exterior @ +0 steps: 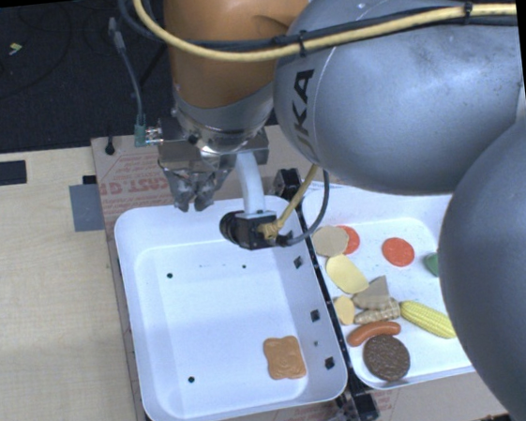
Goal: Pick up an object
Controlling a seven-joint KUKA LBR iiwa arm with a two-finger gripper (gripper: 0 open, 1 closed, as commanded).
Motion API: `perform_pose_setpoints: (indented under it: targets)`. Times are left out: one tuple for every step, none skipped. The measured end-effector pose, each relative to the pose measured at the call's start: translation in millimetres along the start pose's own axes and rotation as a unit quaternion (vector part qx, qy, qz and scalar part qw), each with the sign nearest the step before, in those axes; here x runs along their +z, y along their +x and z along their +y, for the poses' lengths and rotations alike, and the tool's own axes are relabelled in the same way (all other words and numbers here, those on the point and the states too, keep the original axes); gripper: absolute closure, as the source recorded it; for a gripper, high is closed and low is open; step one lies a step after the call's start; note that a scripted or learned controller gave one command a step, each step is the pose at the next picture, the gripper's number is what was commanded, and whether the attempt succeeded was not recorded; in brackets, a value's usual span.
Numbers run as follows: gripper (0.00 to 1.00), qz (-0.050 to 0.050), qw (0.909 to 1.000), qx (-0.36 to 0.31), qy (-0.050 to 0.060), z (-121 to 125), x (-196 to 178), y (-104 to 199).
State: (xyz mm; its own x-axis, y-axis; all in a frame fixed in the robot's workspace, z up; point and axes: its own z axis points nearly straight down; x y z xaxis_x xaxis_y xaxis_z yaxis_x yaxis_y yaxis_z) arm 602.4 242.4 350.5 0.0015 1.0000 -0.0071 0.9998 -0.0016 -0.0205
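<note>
cookie (pixel 284 357) alone, one, left bin (pixel 147 265); claw (pixel 193 199) above rim.

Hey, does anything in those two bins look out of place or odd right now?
One tan waffle-like piece lies alone in the left bin, apart from the toy foods crowded in the right bin. Nothing looks spilled or damaged.

Arm (pixel 404 123) overlapping the right bin (pixel 423 371), green item (pixel 432 264) lying half hidden, gripper (pixel 196 198) fingers blurring together

Robotics lab: arm (pixel 404 123), bins (pixel 147 265).
</note>
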Motion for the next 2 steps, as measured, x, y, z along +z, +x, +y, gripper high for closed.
perform_pose_setpoints:
  targets:
    - [1.0, 0.006, 0.9998, -0.003, -0.017, 16, -198, 0]
    - [1.0, 0.0, 1.0, -0.001, -0.002, 25, 27, 1]
